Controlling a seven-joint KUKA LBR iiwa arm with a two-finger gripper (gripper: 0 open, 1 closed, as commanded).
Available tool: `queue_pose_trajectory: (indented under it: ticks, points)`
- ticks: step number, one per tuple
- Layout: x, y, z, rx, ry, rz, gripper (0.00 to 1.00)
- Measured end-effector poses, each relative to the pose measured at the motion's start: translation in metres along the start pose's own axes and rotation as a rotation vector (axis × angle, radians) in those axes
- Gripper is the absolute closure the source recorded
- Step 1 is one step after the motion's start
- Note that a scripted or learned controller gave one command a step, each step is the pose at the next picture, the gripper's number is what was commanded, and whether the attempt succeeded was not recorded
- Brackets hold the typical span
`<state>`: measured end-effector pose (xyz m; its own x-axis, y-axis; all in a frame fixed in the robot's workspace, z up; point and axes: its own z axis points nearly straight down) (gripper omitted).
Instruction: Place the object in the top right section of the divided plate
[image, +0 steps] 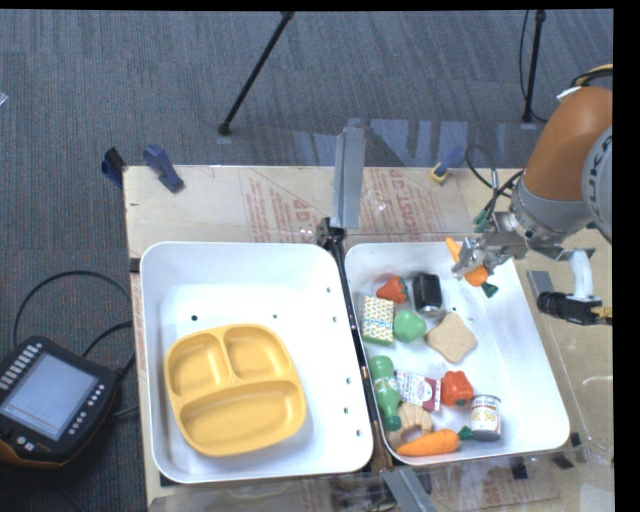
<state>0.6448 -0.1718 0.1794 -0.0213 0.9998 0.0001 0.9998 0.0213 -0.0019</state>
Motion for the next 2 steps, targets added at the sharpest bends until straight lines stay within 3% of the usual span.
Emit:
queue_pose_trajectory:
  ticks: [1,2]
  points:
    - [-0.04,-0.001,-0.216,-0.012,-0.004,-0.044,1.0]
    - [0.001,-0.124,-0.105,0.008,0.003,0.11,1.0]
